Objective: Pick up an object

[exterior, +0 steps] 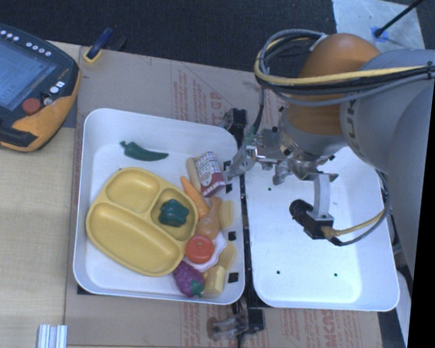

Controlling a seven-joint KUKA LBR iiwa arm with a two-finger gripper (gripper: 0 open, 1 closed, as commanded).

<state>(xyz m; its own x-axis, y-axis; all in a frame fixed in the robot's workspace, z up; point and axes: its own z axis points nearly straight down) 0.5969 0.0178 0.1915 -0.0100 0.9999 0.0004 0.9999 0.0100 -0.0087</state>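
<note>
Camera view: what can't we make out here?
- Pincer: small and blurred over the seam between the bins; whether it is open or shut is unreadable.
- Right bin: its top part is hidden under the arm.
- Toy food beside the yellow tray: crowded and overlapping, several pieces unidentifiable.

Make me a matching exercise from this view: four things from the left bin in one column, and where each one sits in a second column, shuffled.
Things:
1. green pepper
2. dark green toy
3. purple toy
4. red tomato

Places:
A. in a small compartment of the yellow tray
B. alone on the bin floor, beyond the tray's far edge
C. at the near right corner of the left bin
D. just off the tray's right edge, between the carrot and the purple toy

Pairs: 1-B, 2-A, 3-C, 4-D
</note>
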